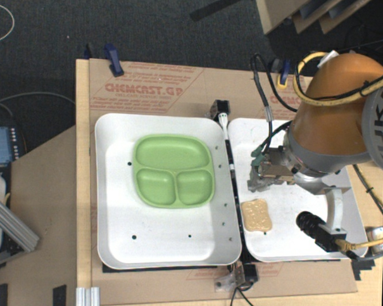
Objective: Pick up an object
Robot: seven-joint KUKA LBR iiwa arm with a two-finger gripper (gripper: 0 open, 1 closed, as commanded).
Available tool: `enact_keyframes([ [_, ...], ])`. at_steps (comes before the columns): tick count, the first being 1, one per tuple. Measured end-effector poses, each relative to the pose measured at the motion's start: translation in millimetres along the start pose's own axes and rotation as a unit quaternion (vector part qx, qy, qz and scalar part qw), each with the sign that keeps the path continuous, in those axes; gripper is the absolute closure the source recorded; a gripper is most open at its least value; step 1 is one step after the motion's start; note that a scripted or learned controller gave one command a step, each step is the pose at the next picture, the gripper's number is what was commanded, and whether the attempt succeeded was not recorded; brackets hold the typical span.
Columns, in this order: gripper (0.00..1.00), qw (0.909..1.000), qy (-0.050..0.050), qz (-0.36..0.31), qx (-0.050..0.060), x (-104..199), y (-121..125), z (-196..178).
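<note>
Arm (339, 105) hides much of right bin (289, 245); end effector (264, 179) near tan cracker (256, 215).

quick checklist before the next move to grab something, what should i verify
1. Target present: cracker lies flat in the right bin - ok
2. Gripper above cracker: it sits just past it, toward the far side - not ok
3. Nothing on top of the cracker - ok
4. Gap between cracker and the bin's left wall - cannot tell
5. Gripper carries nothing - cannot tell
6. Plate out of the way, in the left bin - ok
</note>
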State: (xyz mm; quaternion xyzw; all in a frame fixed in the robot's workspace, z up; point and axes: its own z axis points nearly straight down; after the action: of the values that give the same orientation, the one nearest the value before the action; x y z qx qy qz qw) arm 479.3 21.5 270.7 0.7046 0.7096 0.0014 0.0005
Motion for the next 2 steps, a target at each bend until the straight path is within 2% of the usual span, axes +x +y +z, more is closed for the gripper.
enact_keyframes([
  [1, 1.0, 0.9999, -0.001, 0.004, -0.01, -36, 1, -184],
  [2, 1.0, 1.0, 0.0, -0.001, 0.004, 47, 0, -155],
])
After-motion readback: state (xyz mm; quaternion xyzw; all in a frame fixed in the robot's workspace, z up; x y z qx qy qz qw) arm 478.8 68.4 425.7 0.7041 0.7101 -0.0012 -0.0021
